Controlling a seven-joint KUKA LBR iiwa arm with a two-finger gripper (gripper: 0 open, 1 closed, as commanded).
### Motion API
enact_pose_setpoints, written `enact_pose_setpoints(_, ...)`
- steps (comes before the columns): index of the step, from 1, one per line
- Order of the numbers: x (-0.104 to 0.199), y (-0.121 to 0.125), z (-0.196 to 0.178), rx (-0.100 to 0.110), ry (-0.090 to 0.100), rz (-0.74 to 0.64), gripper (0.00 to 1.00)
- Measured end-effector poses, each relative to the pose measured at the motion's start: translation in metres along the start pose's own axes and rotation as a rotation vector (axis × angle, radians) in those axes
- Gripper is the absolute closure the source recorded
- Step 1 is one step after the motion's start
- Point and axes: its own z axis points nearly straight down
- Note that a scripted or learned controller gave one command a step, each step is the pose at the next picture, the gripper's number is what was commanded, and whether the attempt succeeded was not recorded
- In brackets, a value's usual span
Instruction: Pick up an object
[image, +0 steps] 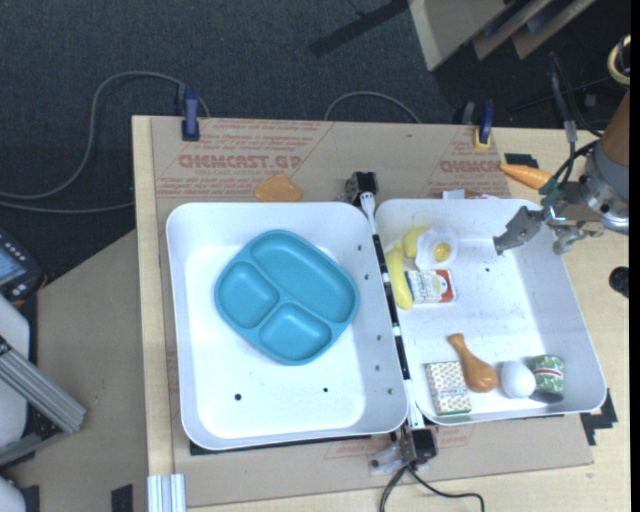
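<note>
so from the overhead camera you've got the two white bins side by side on the bench. the left bin has a blue divided plate sitting in it, tilted a bit, with its three compartments facing up.

the right bin is where all the small stuff is. up near its top-left corner there's a yellow banana, long axis running roughly top to bottom along the divider between the bins, curving slightly. just beside it is a small red and white packet, and above that a little white cup thing with yellow in it.

down along the near edge you'll see a checkered box, then a drumstick-shaped toy lying on a diagonal, thin end pointing up-left and fat end down-right. next to it there's a white ball touching a green patterned can lying on its side.

the gripper hangs over the right bin's top-right area, well apart from all the items. its fingers look spread open and nothing sits between them.

an orange carrot-like piece lies on the bench outside the bin.
</note>
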Motion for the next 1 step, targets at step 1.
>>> enact_pose_setpoints(1,0.0289,0.0248,0.0774,0.004,0.002,-0.003,0.0)
